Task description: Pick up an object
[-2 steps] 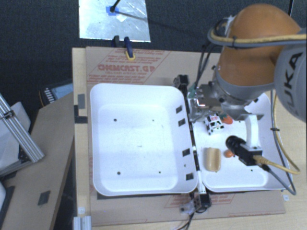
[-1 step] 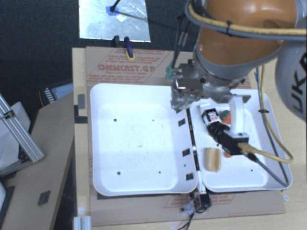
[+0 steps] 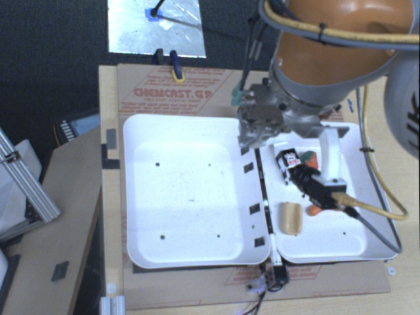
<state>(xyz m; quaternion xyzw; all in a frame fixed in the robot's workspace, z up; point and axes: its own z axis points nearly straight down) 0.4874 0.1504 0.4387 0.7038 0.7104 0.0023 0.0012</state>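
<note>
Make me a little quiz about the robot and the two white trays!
1. True or false: the tan oblong object lies in the left bin.
2. Which bin does the gripper hang nearest: A) left, B) right, C) over the edge where the two meet?
3. Fill in: the arm's band is ____.

Key: 1 false, it lies in the right bin; 2 C; 3 orange.

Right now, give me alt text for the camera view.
The grey arm's gripper hangs over the divide between two shallow white bins. The right bin holds a tan oblong block, a small black-and-white object and orange pieces.
</note>
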